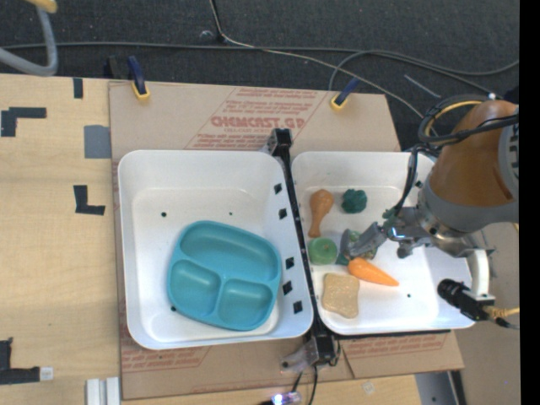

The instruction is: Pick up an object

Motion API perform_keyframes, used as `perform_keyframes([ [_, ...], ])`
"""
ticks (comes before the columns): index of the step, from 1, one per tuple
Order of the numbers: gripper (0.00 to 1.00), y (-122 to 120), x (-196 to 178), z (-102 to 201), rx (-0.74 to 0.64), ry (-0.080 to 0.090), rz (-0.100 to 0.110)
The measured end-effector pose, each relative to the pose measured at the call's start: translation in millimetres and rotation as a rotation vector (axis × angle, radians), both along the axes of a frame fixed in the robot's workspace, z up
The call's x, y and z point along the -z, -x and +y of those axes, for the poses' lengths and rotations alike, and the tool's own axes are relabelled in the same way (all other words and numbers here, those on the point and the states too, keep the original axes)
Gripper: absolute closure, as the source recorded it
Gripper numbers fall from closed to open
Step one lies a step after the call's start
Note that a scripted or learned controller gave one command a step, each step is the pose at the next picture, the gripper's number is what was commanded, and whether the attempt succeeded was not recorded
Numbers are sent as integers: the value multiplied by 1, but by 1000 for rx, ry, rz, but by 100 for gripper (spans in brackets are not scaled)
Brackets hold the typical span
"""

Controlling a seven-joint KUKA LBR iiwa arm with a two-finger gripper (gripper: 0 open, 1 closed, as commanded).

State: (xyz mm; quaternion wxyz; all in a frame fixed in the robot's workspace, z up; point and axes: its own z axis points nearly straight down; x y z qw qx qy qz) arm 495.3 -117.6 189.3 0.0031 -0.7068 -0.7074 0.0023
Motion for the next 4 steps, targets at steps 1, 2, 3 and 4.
perform_keyframes([
  [1,0,3,49,10,0,0,0],
  [2,0,0,97,5,4,12,-21],
  [3,100,-2,81,5,4,12,-26],
  [4,100,3,21,1,0,2,-11],
])
